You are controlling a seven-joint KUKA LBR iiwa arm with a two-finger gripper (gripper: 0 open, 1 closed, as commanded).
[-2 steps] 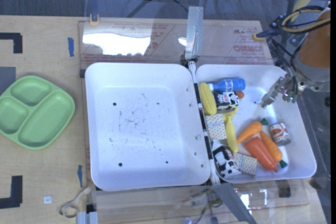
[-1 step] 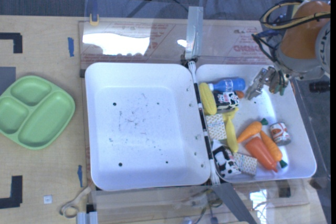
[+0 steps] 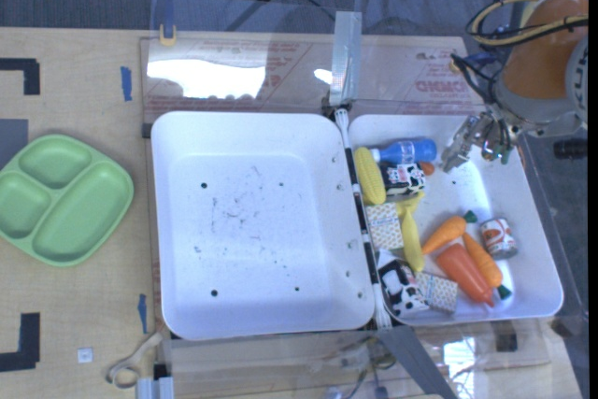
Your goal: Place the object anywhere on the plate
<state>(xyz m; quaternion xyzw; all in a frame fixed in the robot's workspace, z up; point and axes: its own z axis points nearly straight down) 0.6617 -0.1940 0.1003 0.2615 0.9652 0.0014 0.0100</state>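
Two carrots point(image 3: 464, 255) beside can point(image 3: 498, 236)

The plate point(image 3: 64, 198) is sitting at the bench's point(image 3: 93, 313) left edge; toys are lying in the right bin point(image 3: 537, 229), beside the left bin point(image 3: 252, 210).

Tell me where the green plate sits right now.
The green divided plate lies on the wooden bench at the camera view's far left, just left of the left white bin.
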